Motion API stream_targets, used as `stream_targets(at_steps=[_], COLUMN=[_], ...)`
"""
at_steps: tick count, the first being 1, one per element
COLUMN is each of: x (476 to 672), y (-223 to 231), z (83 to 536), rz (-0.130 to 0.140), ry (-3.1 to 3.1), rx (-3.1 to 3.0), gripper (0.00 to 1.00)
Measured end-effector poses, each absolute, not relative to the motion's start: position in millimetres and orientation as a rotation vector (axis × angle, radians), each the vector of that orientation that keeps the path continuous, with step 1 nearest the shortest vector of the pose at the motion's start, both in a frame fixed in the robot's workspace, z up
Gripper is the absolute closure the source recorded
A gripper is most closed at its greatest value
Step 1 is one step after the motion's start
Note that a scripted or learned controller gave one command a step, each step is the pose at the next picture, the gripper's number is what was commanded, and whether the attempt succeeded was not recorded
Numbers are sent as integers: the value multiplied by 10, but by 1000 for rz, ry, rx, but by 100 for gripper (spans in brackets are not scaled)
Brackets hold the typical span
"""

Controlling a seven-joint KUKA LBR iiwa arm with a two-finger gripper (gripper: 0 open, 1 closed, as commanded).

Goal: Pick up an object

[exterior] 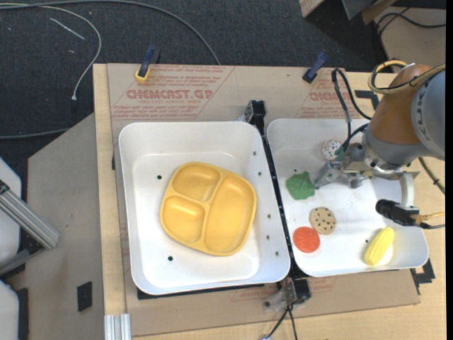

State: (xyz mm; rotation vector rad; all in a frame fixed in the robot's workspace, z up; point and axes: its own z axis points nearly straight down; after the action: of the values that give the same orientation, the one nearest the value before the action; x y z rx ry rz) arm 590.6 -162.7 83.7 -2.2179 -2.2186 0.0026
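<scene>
mostly open floor mid right bin (pixel 354 264); hand (pixel 327 177) beside green piece (pixel 300 187), grip state unclear.

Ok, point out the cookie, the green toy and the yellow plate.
cookie (pixel 323 220): camera view, middle of its speckled top.
green toy (pixel 300 187): camera view, centre of its body.
yellow plate (pixel 207 207): camera view, ridge between its compartments.
</scene>
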Motion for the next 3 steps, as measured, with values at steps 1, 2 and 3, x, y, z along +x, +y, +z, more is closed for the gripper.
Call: stream_targets(at_steps=[1,2,3], x=[5919,5903,5892], y=[-1628,-1637,-1630], z=[966,1607,2051], rz=[-2,-5,-5], ry=[-2221,-2225,-2227], rx=[-2220,-2224,-2224], gripper=[100,100,100])
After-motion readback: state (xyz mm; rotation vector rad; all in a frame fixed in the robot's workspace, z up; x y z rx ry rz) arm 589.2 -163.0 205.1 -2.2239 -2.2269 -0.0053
